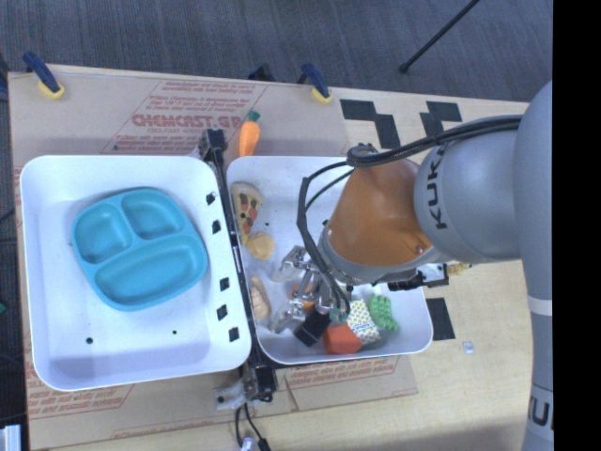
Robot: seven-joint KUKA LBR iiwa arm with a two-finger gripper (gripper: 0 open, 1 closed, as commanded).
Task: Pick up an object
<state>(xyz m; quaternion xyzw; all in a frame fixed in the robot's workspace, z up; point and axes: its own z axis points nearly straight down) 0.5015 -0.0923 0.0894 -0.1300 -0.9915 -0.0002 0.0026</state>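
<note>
My gripper (305, 294) is low inside the right bin (282, 169), over its lower middle, and the orange-banded wrist hides much of the bin behind it. Close around it lie several small toys: a red block (342, 340), a black piece (311, 330), a green and white checkered piece (363, 324), a green piece (381, 310). A pizza slice toy (247, 209) and two tan food pieces (260, 246) (259, 300) lie along the bin's left side. I see nothing clearly between the fingers.
The left bin (38, 252) holds a blue divided plate (141, 245). An orange carrot toy (248, 137) lies on the cardboard just beyond the bins. Black clips line the wall between the two bins. Clamps hold the cardboard's far edge.
</note>
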